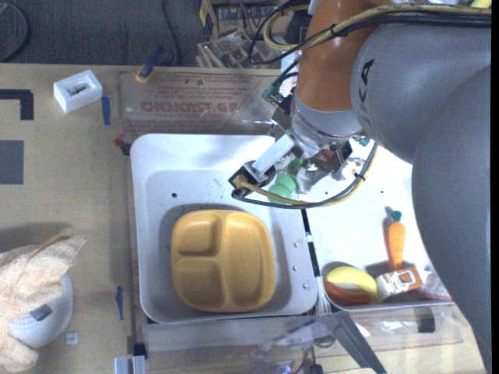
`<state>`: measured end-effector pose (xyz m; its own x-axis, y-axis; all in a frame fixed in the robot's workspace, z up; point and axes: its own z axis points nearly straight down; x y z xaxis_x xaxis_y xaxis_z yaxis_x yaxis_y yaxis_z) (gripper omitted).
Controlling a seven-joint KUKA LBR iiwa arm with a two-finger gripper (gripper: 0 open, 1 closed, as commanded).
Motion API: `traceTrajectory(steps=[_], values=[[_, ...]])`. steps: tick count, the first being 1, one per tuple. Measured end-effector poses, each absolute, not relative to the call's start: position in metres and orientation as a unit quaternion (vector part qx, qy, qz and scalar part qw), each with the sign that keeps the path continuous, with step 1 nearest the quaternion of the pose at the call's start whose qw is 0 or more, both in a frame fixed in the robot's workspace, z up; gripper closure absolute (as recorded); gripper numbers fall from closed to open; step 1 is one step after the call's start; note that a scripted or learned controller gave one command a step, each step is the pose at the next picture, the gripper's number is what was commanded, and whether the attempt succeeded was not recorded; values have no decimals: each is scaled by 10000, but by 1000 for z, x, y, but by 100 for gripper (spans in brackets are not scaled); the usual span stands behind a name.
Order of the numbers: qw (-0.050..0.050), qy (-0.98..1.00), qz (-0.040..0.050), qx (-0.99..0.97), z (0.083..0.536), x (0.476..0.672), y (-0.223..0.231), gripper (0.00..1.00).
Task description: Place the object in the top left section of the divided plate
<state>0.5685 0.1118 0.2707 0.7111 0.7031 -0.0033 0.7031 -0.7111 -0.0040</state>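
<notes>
A yellow divided plate with three sections lies in the left bin, towards its front. My gripper hangs over the left bin's right edge, behind and to the right of the plate. It is shut on a small green object, which shows between the fingers just below the wrist. The green object is partly hidden by the gripper, so I cannot make out its shape. All of the plate's sections look bare.
The right bin holds an orange toy carrot, a yellow and red fruit and a small orange and white box along its front. A cloth and a white block lie on the bench at the left.
</notes>
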Motion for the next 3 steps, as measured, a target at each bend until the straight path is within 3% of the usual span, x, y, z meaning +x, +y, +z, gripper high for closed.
traceTrajectory(steps=[1, 2, 3], values=[[-5, -5146, 0, -8574, 362, 628, 97, 100], [10, -5642, 19, -8256, 326, 512, 140, 100], [11, -6382, 11, -7699, 223, 552, 154, 100]])
